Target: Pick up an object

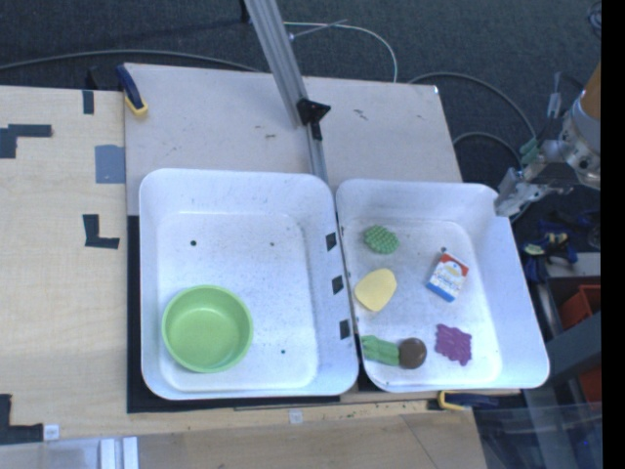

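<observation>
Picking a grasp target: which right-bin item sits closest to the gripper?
The white carton with the red top, by the right bin wall, sits nearest the gripper; the other items lie further left or lower.

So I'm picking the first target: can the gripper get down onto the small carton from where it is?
Probably yes. The gripper sits at the right bin's upper right edge, and the carton lies apart from the yellow piece and purple piece, uncovered from above.
</observation>
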